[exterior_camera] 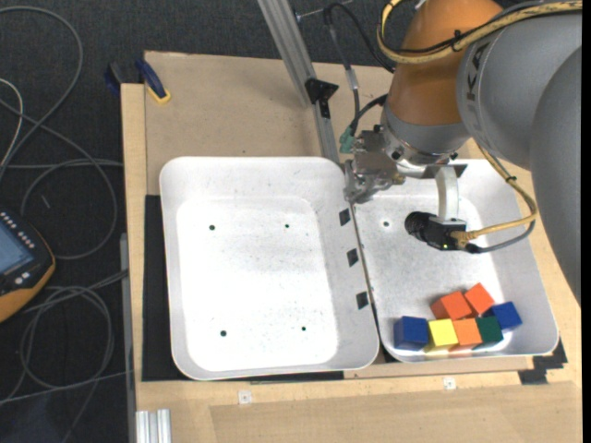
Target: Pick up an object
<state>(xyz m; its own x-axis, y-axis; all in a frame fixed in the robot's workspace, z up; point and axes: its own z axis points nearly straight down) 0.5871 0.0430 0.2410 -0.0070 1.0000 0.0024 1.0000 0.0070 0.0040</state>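
Several small coloured blocks lie bunched in the near right corner of the right bin (406,275): a blue block (413,330), a yellow block (442,332), orange blocks (454,305), a green block (490,329) and another blue block (506,316). My gripper (363,185) hangs at the far left corner of the right bin, close to the divider between the bins. It is well away from the blocks, with nothing seen in it. A black part with a yellow cable (434,230) hangs below the wrist over the bin floor.
The left bin (249,275) lies beside the right one. A slanted metal pole (288,49) rises behind the bins. A blue and yellow tool (153,80) rests at the bench's far left corner. Cables and a handheld device (18,258) lie on the floor to the left.
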